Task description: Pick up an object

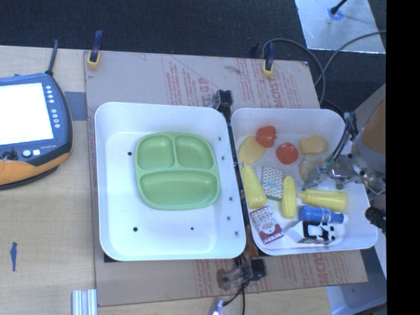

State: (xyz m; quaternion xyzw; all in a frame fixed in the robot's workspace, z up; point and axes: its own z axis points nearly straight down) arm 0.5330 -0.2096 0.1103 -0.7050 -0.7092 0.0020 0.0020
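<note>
Table point(46, 241): pale wood, carrying two shallow white bins side by side on a cardboard sheet. All places below are given relative to the green plate point(177, 170).

Left bin point(118, 238): holds the green plate alone, a three-part divided dish lying flat near the bin's middle. Likely rigid, light plastic; broad and low, so a poor first choice, best pinched at the raised rim.

Right bin point(362, 241): right of the plate, crowded with small toy food.
- Pale yellow lump point(251, 149), just right of the plate's upper edge; rounded, probably smooth and prone to slip.
- Yellow banana-like piece point(253, 186), right of the plate, lying lengthwise; narrow, easy to span across its width.
- Small printed packet point(266, 225), right of and below the plate; flat, likely hard to lift off the floor.
- Patterned packet point(272, 178), further right.
- Two red round pieces point(266, 136) and point(287, 153), further right, level with the plate's top; likely to roll.
- Corn cob point(288, 197); stiff, ridged, a fair grip across the middle.
- Yellow bottle point(323, 199) and blue bottle point(319, 214), lying down; light, stiff.
- Black-and-white item point(319, 231), lowest.

Claw point(328, 173): far right of the plate, low over the right bin near the yellow bottle; whether spread or closed cannot be told.
</note>
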